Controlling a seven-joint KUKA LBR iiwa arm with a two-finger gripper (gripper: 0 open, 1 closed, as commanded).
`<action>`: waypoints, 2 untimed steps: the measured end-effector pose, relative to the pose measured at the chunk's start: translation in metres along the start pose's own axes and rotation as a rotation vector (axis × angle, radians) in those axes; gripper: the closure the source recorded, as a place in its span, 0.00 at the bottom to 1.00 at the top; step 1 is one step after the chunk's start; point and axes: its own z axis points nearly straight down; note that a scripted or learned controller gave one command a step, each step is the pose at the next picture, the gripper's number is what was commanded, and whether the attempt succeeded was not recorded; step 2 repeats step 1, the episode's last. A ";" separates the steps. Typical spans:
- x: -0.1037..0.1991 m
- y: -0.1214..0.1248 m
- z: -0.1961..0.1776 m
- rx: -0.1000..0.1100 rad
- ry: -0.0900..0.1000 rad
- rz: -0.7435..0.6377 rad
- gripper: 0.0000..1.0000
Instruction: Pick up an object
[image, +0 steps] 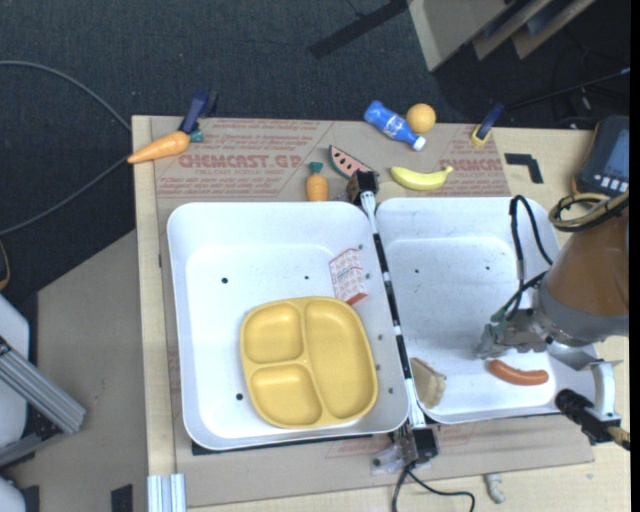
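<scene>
My gripper (503, 338) hangs low over the right bin (450, 250), near its front right corner. A red-orange sausage (518, 374) lies on the bin floor just in front of the gripper and slightly to its right, apart from it. A tan, shell-like piece (429, 381) rests at the front left corner of the same bin. In the left bin (200, 260) sits a yellow divided plate (306, 359), with a small red and white packet (347, 273) behind it. The arm's orange band (590, 275) rises to the right of the gripper.
Behind the bins lie a banana (420, 178), a blue bottle (392, 124), an orange ball (421, 117), a watermelon slice (345, 160) and a carrot (160, 148). A black cable (520, 235) loops over the right bin.
</scene>
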 end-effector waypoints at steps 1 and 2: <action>0.000 0.000 0.000 0.000 0.000 0.000 0.00; 0.000 0.000 0.000 0.000 0.000 0.000 0.00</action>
